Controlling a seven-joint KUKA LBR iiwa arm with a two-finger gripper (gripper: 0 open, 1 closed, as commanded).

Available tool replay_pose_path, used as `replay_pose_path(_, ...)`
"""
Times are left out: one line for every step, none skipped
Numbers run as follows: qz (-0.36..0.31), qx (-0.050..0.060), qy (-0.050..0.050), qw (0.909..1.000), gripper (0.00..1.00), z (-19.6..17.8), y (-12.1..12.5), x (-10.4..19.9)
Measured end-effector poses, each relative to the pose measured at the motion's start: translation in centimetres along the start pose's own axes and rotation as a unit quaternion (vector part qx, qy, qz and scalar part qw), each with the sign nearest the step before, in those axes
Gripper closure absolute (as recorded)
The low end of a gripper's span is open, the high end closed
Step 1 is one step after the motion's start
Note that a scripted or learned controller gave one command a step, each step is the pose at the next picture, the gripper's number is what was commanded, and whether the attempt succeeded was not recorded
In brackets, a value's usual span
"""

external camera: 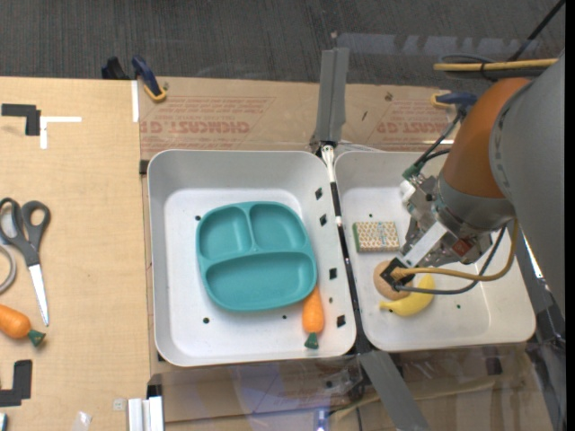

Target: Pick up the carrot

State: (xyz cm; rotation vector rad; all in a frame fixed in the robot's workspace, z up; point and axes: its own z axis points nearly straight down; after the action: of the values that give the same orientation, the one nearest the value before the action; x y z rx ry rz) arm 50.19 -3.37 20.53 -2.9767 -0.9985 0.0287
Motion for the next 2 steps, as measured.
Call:
replay_pose_path(0.0,0.0,0.0,1.0,0.0,0.02,-0.01,0.0)
replay_pose_path(-0.002,0.001,-0.002,1.0,1.0,-0.77,0.03,-0.04)
